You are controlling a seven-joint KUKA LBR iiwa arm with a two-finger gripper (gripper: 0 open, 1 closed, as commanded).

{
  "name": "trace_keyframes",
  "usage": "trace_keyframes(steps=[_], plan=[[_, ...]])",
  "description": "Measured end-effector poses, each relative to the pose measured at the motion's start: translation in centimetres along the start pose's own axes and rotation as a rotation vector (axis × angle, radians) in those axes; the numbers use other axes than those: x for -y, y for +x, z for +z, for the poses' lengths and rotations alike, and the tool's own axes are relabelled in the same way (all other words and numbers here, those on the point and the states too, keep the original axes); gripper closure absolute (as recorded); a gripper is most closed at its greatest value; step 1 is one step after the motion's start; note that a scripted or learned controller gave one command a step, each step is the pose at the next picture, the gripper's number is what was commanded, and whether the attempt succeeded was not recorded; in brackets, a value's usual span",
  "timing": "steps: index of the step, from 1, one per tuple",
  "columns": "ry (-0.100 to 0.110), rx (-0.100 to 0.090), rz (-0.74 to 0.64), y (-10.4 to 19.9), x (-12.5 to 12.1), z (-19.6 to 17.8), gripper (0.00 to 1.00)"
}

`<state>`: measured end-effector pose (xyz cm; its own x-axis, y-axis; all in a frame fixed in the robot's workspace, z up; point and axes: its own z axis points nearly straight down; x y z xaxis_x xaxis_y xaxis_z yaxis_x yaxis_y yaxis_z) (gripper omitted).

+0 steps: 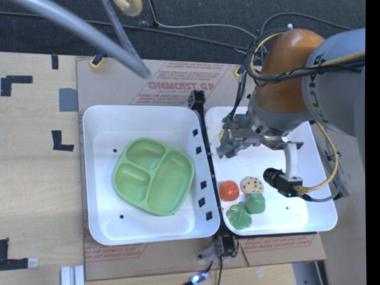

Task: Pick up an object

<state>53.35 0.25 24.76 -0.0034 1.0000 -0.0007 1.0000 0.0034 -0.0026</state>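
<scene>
From the fixed camera above, the gripper (228, 146) hung over the right bin (317, 218) near its left wall, and whether it was open or closed could not be told. Below it lay an orange-red piece (228, 189), a speckled cookie (252, 185) and two green pieces (256, 203) (238, 217), close together. A green divided plate (154, 175) lay in the left bin (98, 129).

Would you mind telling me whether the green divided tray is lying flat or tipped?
Flat: the green divided tray rests compartments-up on the left bin floor, with nothing in its sections.
</scene>
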Motion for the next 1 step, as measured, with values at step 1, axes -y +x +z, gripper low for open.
trace_keyframes(steps=[1], plan=[[0.000,-0.002,-0.004,5.56,1.24,-0.29,1.00]])
